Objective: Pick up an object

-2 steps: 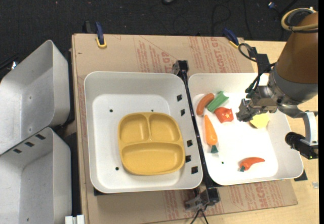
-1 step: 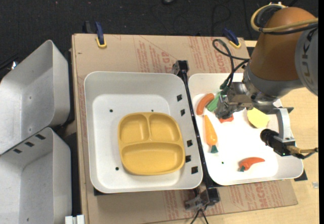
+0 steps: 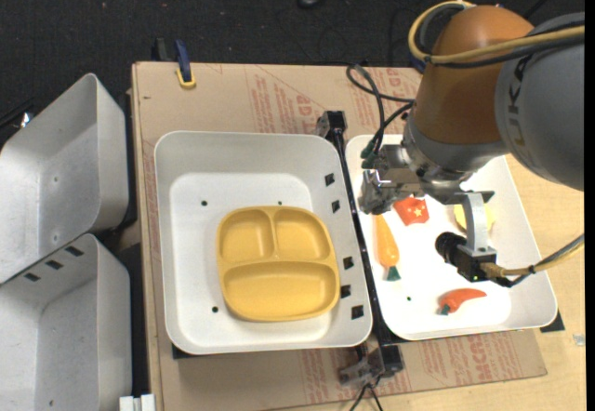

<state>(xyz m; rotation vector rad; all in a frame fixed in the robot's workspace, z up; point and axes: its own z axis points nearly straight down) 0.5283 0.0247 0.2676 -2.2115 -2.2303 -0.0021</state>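
Red block [image 3: 411,211] sits in the right bin [image 3: 521,307], just beside the carrot [image 3: 387,245], with the end effector [image 3: 383,184] hovering right over that spot. Risk I see: it grabs between the two and nudges both away. Can't tell how wide it is, or whether it touches anything.

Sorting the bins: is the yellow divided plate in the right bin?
No, the yellow divided plate lies in the left bin.
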